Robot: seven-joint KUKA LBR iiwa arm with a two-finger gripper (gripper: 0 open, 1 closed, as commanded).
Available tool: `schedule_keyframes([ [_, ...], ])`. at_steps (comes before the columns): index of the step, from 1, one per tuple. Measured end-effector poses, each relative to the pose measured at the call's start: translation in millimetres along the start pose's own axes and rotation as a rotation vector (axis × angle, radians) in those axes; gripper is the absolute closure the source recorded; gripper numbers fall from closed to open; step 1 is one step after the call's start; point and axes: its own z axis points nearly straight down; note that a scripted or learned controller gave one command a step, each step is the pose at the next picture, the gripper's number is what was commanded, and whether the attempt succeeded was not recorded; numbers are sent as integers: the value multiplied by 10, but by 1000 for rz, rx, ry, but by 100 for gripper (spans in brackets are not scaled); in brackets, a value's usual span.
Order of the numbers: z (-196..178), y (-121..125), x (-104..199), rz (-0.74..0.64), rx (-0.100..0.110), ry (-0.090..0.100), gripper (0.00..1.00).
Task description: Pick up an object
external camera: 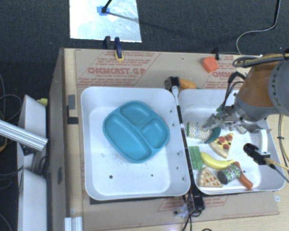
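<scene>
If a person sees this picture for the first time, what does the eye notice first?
First comes the blue divided plate, lying alone in the left bin. Next is the heap of toy food in the right bin: a banana, pizza slices and a can. The grey and orange arm reaches over it from the right.

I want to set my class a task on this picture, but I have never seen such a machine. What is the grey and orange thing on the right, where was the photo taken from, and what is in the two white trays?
The photo looks down at a slant from a fixed camera above a bench. The grey and orange thing is a robot arm; its gripper hangs over the right bin, among toy foods: a banana, pizza slices, a can. The left bin holds a blue divided plate. I cannot see anything gripped.
</scene>
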Motion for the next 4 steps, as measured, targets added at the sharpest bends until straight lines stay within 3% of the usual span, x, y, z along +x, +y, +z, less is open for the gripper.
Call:
schedule_keyframes([
  [1, 70, 479, -330, -7, 18, 8, 0],
  [2, -412, 68, 118, -5, 19, 6, 0],
  [3, -689, 609, -740, -1, 18, 3, 0],
  [4, -667, 287, -180, -5, 20, 6, 0],
])
